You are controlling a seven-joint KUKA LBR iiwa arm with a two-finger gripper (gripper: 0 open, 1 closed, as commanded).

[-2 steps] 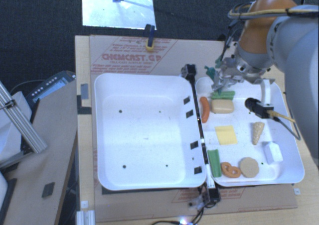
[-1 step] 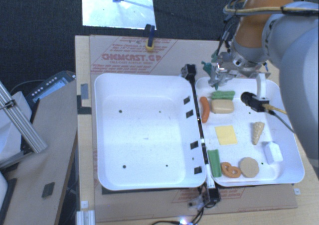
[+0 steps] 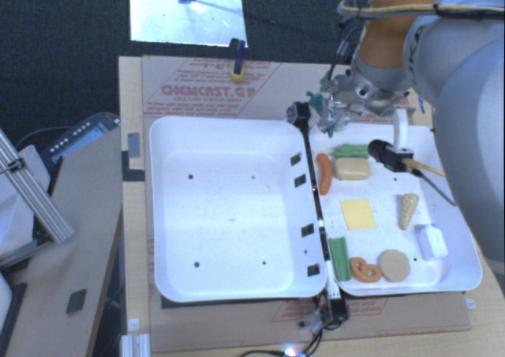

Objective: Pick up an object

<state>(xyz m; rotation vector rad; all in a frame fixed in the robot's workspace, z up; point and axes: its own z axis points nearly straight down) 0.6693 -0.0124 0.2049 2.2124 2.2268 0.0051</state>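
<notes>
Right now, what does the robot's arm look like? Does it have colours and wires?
The arm is fat, rounded and smooth grey, with a shiny orange band above the wrist. Thin cables loop around the orange part. At its end, the gripper is small, metal and silvery, with dark bits.

Two white bins (image 3: 229, 213), two green pieces (image 3: 338, 259), one hot dog (image 3: 323, 173), one pretzel (image 3: 364, 270).

A shallow white plastic bin (image 3: 229, 213) is showing plain white on the left. In the right white bin (image 3: 454, 268) are lying a flat yellow square (image 3: 358, 214), an orange sausage-shaped piece (image 3: 323, 173), a green strip (image 3: 338, 258), a tan round disc (image 3: 394, 265), an orange-brown pretzel (image 3: 364, 269) and a cream cone (image 3: 407, 209).
</notes>
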